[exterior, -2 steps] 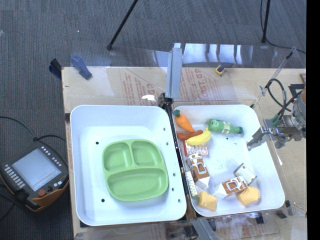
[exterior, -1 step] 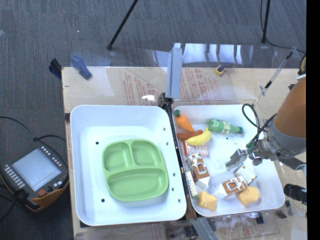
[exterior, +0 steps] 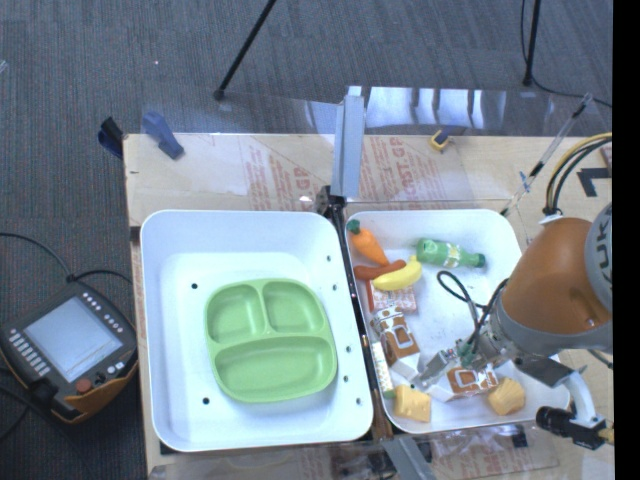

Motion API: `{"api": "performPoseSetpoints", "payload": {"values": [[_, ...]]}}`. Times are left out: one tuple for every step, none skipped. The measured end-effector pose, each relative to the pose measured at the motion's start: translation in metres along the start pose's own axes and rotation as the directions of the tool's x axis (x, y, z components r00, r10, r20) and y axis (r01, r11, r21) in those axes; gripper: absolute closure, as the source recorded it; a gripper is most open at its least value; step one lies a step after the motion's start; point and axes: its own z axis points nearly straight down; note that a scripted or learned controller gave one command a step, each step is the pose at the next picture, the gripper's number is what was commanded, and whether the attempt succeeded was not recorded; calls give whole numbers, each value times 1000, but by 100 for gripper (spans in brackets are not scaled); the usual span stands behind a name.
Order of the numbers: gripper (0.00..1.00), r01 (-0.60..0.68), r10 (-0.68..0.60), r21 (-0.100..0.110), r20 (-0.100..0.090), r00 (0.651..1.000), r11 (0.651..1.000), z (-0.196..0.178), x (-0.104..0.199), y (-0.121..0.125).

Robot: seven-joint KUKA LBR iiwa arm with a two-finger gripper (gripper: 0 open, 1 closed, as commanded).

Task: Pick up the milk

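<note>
The worktop (exterior: 230, 173) carries two shallow white bins side by side. The left bin (exterior: 180, 258) holds a green divided plate (exterior: 270, 353), lying flat near its centre. The right bin (exterior: 495, 233) holds the loose items. The arm (exterior: 555, 288), grey with an orange band, reaches in from the right and stands over the lower right part of the right bin. The claw (exterior: 462, 360) hangs low at the bin floor; whether it is open or closed cannot be told from here. Directly beside the claw lies an orange-and-white milk carton (exterior: 470, 380), on its side; contact with it cannot be confirmed. A second orange-and-white carton (exterior: 395, 333) lies near the bin's left wall, below a yellow banana (exterior: 397, 276). A green bottle (exterior: 450, 255) lies on its side in the upper part of the bin, and a carrot (exterior: 368, 244) lies near the upper left corner. Two yellow cheese wedges sit along the near wall: one (exterior: 412, 404) left of the claw, one (exterior: 506, 396) right of it. On the floor to the left of the worktop rests a handheld control pendant (exterior: 68, 353).
</note>
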Motion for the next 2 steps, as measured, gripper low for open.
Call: {"api": "performPoseSetpoints", "payload": {"values": [[100, -8, 8, -4, 2, 1000, 1000, -11, -3, 1], [100, -213, 213, -11, 4, 977, 977, -65, 16, 8]]}}
